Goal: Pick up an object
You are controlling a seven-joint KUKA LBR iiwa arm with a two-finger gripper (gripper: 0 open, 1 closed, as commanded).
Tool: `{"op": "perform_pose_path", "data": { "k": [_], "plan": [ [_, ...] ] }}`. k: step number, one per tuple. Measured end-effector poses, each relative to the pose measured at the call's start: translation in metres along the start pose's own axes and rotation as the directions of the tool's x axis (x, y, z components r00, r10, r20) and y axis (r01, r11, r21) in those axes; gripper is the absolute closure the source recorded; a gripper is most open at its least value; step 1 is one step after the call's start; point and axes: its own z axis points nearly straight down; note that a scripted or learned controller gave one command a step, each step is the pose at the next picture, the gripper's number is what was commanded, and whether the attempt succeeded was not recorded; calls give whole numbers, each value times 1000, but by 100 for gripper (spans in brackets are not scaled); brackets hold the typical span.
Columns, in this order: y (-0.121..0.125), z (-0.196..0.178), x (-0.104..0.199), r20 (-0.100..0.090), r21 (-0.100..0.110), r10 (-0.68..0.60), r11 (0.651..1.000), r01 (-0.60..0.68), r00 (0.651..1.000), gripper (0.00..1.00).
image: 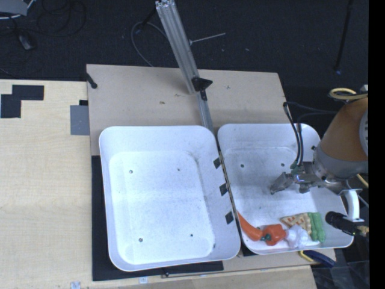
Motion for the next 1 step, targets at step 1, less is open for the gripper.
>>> {"op": "perform_pose_path", "data": {
  "k": [1],
  "plan": [
    [0,-12,-1,1,-3,2,1000,-2,1000,100]
  ]
}}
